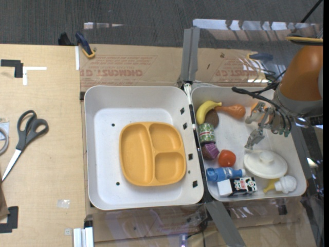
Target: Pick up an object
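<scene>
Gripper hangs above right bin (tilted).

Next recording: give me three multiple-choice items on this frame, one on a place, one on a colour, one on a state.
1. Where does the banana lie?
A. left bin
B. right bin
C. on the bench

2. What colour is the divided tray?
A. yellow-orange
B. blue
C. green

3. What is the state of the scissors on the bench?
A. held in the hand
B. lying in a bin
C. lying flat outside the bins

Key: 1 B, it rests near the right bin's top left corner; 2 A, the tray in the left bin is yellow-orange; 3 C, the scissors lie left of both bins.
</scene>
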Robot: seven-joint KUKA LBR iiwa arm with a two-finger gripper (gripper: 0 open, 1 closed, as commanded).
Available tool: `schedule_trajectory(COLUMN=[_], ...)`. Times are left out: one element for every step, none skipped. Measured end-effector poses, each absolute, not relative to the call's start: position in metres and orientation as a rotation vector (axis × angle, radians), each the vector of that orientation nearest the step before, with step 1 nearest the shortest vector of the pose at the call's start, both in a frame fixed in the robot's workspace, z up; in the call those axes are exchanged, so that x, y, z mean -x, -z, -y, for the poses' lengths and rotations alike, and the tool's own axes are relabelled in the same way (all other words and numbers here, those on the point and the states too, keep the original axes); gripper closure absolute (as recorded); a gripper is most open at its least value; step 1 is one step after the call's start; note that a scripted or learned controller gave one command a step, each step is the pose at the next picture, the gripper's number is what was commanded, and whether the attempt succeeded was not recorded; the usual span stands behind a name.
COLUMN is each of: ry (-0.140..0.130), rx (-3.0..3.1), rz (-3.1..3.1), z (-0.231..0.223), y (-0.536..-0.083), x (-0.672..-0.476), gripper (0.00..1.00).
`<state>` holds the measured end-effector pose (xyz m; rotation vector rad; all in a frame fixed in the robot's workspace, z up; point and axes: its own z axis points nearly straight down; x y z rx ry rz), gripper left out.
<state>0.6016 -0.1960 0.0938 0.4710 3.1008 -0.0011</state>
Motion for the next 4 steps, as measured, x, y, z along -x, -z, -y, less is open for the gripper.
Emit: schedule_trajectory(ry=[0.0, 0.001, 0.001, 0.0], rx=[-0.947, -1.145, -1.714, -1.709], rz=[-2.994, -2.922, -2.634, -2.637], z=[0.1, 0.099, 0.12, 0.119], y=[-0.093, -0.093, -0.092, -0.1], x=[-0.597, -0.62, -0.528, -0.529], gripper=[0.0, 0.0, 0.0, 1.0])
